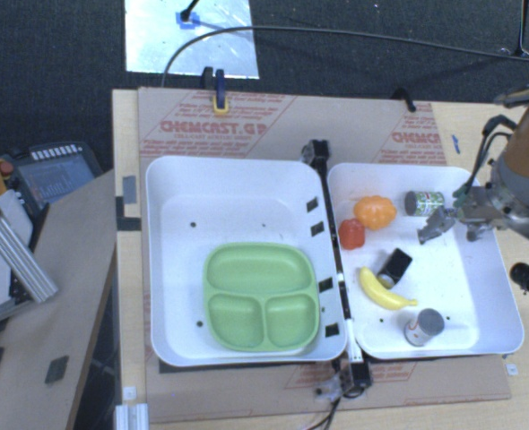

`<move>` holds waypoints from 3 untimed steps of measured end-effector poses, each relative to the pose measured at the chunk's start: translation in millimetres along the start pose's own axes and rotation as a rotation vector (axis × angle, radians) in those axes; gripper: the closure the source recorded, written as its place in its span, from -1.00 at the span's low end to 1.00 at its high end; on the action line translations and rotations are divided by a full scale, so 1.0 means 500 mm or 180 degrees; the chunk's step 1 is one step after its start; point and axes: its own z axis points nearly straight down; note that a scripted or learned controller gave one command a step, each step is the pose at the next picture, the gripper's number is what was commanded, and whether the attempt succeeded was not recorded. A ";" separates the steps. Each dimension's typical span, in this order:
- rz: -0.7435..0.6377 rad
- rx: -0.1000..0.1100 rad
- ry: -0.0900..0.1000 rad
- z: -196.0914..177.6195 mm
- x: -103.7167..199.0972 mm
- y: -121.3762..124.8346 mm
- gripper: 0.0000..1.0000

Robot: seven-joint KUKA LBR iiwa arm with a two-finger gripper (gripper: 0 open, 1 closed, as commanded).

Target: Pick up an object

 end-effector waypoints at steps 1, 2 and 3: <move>-0.0008 -0.0034 -0.0007 -0.011 0.000 0.005 -1.00; -0.0003 -0.0024 -0.0003 0.072 0.003 0.006 -1.00; 0.0002 -0.0045 -0.0007 0.191 0.005 0.005 -1.00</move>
